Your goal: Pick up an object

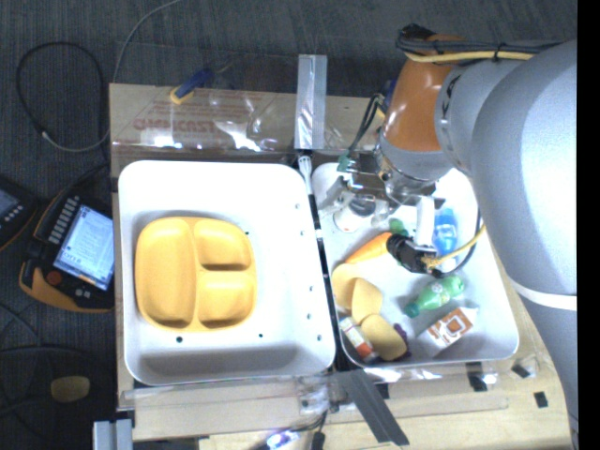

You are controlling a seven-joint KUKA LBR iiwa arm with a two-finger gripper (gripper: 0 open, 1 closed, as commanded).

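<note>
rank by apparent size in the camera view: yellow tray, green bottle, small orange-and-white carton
1. yellow tray, much the largest
2. and 3. green bottle and carton: they look about alike, so I won't rank them.

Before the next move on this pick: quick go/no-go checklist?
1. Hand over the right bin: ok, at its upper left corner.
2. Object seen held: not ok, none visible in the hand.
3. Finger state: cannot tell.
4. Targets available: ok; green bottle, small carton, yellow pieces lie in the right bin.
5. Items crowded: not ok, they touch or overlap.
6. Left bin: ok, holds the yellow tray, away from the arm.
</note>
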